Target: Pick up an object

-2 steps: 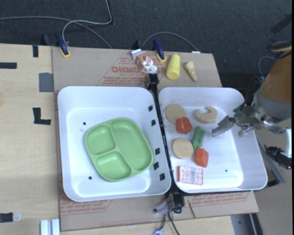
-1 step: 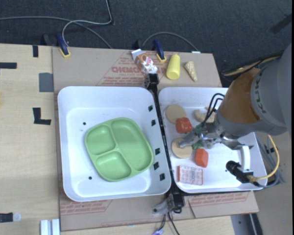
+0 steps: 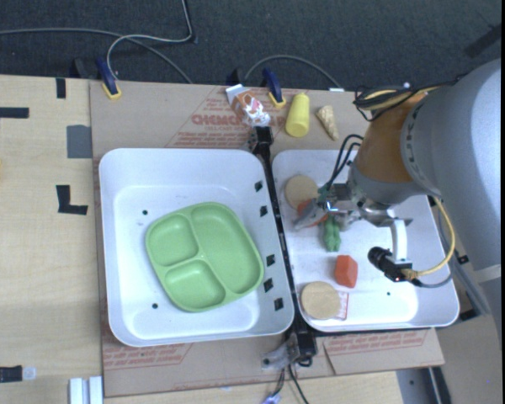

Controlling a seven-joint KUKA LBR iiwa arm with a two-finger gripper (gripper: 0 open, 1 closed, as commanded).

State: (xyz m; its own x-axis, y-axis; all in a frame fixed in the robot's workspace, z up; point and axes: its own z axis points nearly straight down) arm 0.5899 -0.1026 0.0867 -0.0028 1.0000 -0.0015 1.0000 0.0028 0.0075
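Fingers (image 3: pixel 313 215) low beside green object (image 3: pixel 332 237); spread unclear

A light wooden bench (image 3: pixel 34 251) carries black tape marks (image 3: pixel 67 199) and a grey patch (image 3: pixel 79 140) on its left part, with a brown cardboard sheet (image 3: pixel 194 120) printed in red laid over its middle. Beyond the far edge lies dark blue-grey carpeted floor (image 3: pixel 320 15), crossed by thin cables (image 3: pixel 151 36) that loop toward blue clamps (image 3: pixel 109 81) gripping the cardboard's edge. The light is even and soft, without hard shadows.
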